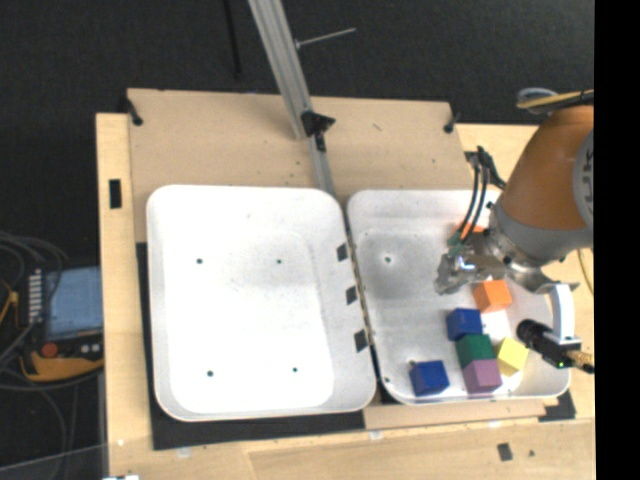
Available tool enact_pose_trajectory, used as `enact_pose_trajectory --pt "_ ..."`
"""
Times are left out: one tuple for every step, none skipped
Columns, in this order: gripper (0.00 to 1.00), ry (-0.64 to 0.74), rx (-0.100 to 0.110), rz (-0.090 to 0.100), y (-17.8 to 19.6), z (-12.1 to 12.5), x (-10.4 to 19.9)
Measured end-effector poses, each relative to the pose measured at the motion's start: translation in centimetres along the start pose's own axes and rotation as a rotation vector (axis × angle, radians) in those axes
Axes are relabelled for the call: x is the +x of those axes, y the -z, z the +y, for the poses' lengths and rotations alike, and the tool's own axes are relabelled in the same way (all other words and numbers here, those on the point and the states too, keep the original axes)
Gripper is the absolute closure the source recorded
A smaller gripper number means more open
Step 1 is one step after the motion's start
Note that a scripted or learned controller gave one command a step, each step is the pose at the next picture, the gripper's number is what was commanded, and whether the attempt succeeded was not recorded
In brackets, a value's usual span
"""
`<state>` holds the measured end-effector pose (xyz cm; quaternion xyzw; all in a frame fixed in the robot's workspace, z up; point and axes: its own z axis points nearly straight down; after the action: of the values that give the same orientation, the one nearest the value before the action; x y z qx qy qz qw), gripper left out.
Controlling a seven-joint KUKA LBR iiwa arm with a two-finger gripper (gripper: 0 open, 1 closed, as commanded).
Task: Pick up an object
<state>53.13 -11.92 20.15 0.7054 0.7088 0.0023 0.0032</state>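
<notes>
Blue cube [428,377] sits at right bin's [400,228] near edge, beside purple [482,374], green [475,349], yellow [512,355], orange [491,294] blocks. My gripper [458,271] hovers above them; finger state unreadable.

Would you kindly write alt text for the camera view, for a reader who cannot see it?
A grey and orange robot arm reaches from the right over the right bin, its gripper beside an orange block. Blue, green, purple and yellow blocks cluster near the front. The left bin sits alongside.

Metal pole [285,58] slants over bench; blue box [76,303], possibly controller, left.
</notes>
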Motion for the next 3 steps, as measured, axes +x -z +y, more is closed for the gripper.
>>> enact_pose_trajectory --pt "1.0 -0.001 0.0 0.0 5.4 0.3 -0.1" --pt "1.0 0.003 0.005 0.003 6.1 1.9 5.2" --pt "1.0 0.002 0.006 0.001 5.9 2.5 10.6"
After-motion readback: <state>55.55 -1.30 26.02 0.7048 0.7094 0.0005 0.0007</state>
